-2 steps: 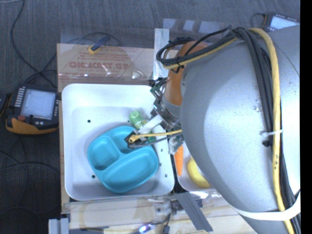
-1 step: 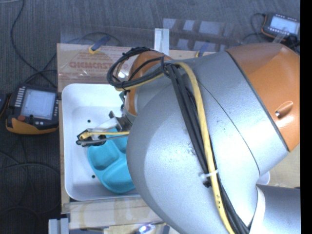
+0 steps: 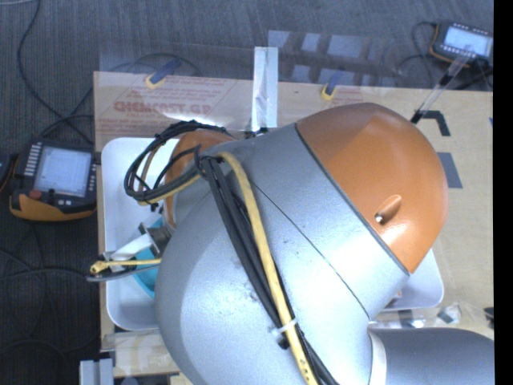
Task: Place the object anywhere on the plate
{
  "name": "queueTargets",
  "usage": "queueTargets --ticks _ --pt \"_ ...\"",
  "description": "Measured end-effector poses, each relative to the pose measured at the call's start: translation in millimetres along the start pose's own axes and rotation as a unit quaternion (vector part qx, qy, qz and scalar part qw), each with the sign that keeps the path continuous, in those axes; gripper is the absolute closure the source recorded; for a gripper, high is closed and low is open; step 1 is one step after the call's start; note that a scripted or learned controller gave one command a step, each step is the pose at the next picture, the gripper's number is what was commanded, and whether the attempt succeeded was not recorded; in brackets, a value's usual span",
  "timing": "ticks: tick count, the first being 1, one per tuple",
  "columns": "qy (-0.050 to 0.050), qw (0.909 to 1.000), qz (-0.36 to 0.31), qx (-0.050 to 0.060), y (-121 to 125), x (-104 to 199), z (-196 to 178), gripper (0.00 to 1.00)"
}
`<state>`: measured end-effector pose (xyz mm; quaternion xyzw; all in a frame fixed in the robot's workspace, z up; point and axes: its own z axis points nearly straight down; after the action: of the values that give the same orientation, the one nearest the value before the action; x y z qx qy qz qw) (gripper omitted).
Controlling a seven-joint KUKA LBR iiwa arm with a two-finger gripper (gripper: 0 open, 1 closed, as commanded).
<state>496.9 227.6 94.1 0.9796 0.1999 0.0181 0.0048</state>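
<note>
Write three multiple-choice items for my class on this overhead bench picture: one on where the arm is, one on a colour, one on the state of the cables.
1. Where does the arm lie in the camera view?
A. Over the bins, hiding most of them
B. On the carpet, left of the bench
C. Far behind the bench

2. What colour is the band on the arm?
A. Green
B. Orange
C. Purple

3. How are the black cables near the arm's far end arranged?
A. Cut into short pieces
B. Wound flat on a reel
C. Looped loosely above the left bin

Answers:
1. A, the grey body covers the middle of the bench, with bin rims showing at its sides.
2. B, the domed section is plainly orange.
3. C, the cables curve in open loops over the white bin wall.
</note>
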Motion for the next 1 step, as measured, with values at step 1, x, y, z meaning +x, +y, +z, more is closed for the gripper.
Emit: queueTargets --ticks 1 --pt "-0.003 1.0 0.003 -0.004 8.3 -0.4 -10.7 1.0"
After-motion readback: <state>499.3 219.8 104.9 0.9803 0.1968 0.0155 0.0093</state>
